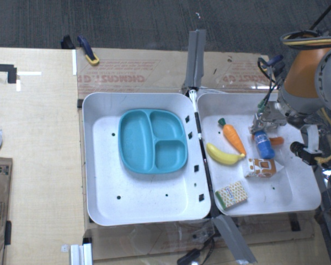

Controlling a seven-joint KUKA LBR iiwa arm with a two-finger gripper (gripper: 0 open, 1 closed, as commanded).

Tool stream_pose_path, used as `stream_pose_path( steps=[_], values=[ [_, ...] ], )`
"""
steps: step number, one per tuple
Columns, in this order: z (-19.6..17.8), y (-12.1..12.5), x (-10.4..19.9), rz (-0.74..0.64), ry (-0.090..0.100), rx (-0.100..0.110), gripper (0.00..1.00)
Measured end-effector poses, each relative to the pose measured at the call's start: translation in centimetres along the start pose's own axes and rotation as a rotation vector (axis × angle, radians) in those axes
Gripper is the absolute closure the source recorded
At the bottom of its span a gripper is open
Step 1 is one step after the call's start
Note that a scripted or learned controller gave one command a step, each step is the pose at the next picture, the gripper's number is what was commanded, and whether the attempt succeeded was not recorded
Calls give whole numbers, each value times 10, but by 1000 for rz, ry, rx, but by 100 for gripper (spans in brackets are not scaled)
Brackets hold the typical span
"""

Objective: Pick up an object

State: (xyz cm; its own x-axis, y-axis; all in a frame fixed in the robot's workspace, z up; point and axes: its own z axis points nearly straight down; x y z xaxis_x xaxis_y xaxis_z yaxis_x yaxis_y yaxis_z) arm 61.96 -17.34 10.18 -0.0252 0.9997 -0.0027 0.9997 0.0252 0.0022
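The gripper (263, 127), whose grasp state cannot be told, is seen at the top of a blue bottle (264, 146) in the right bin (298, 203), where the bottle could be tipped against the neighbouring carrot (233, 138) or small carton (261, 168).

We see the plate (153, 141) in the left bin (94, 164). Right of the plate, the banana (224, 155) lies beside the carrot (232, 137).

I see a robotics lab: a wooden worktop (33, 120) with two white bins (94, 148), cardboard (143, 70) underlay, clamps (88, 51), cables (270, 65), and carpet (127, 10).
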Motion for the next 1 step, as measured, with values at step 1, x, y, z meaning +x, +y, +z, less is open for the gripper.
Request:
stream_pose_path(
  steps=[1],
  values=[
    [-116, 1, 60, -108, 2, 3, 100]
  ],
)
